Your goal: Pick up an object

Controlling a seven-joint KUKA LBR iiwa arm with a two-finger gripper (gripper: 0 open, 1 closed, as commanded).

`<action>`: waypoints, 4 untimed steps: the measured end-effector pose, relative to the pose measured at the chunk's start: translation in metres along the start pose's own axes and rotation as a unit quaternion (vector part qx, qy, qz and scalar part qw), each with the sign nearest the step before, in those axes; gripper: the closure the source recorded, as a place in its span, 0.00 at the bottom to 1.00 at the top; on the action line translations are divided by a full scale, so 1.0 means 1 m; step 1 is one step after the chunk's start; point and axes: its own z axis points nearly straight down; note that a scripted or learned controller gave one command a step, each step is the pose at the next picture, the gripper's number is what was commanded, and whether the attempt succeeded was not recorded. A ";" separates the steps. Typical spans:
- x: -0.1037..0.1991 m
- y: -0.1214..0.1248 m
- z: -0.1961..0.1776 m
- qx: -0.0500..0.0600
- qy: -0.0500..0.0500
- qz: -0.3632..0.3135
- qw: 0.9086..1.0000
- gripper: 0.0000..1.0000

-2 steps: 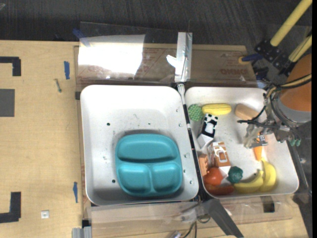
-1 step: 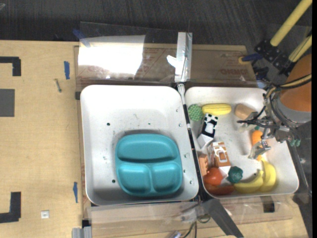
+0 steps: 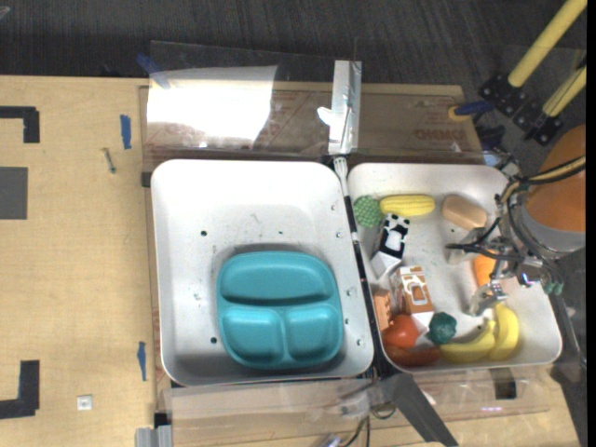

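My gripper (image 3: pixel 494 282) sat low in the right bin (image 3: pixel 424 180), just above the bananas (image 3: pixel 484 338) and beside an orange item (image 3: pixel 482 270); finger state: could not tell; corn cob (image 3: pixel 407 205), tomato (image 3: pixel 400 333) and carton (image 3: pixel 413 291) lay nearby; teal tray (image 3: pixel 277 307) occupied the left bin (image 3: pixel 186 212).

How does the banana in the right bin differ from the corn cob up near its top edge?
The banana is curved; the corn cob is straight. The banana lies at the bin's near right corner, the corn cob at the far side beside a green ball. The banana looks larger. Both are yellow.
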 end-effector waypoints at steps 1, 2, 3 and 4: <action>-0.005 0.000 -0.014 0.003 -0.008 -0.001 1.000 1.00; 0.014 0.063 -0.078 0.000 0.000 0.031 1.000 1.00; -0.014 0.097 -0.156 0.000 0.000 -0.074 0.997 1.00; -0.100 0.100 -0.178 -0.001 0.001 -0.165 0.986 1.00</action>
